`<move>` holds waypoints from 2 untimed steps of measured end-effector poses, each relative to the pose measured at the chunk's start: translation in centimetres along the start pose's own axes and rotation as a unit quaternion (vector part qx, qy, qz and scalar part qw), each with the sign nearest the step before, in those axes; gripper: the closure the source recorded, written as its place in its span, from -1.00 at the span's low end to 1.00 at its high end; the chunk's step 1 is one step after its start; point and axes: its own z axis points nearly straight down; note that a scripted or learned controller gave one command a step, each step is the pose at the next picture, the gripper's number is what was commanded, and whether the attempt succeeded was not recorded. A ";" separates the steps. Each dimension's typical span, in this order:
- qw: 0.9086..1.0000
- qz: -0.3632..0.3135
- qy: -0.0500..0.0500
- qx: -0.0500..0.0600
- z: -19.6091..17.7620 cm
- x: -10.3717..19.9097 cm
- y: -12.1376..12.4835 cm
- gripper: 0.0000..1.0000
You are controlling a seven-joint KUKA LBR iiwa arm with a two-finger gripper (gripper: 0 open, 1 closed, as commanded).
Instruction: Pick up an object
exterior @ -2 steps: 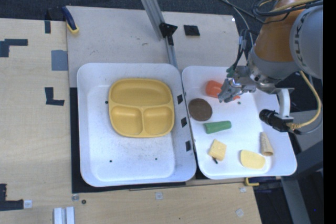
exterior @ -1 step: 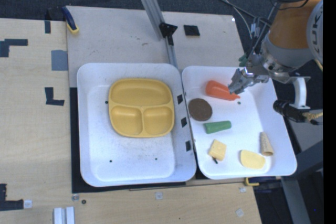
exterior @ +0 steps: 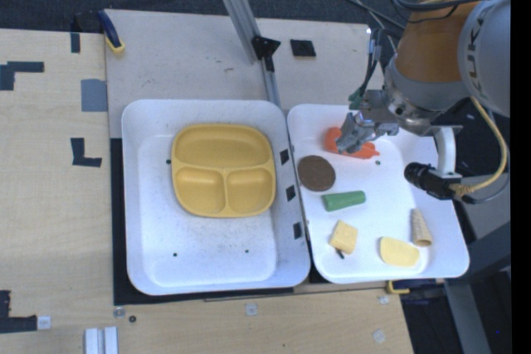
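Reaching down, end effector point(exterior: 357, 137) over orange obj point(exterior: 334, 140)

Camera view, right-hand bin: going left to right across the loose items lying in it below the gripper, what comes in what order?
Brown round disc → yellow cheese-like wedge and green stick, level with each other → flat yellow piece → tan cone-like piece. I left out the orange item under the gripper.

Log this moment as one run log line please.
phase: grasp attempt | gripper: low over orange item, right bin | hold: unconfirmed | left bin: yellow tray
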 end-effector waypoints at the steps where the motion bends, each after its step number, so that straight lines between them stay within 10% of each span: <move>1: 1.000 0.000 0.000 0.001 1.8 5.0 -1.0 1.00; 2: 1.000 0.000 0.000 0.001 1.8 10.8 -2.2 1.00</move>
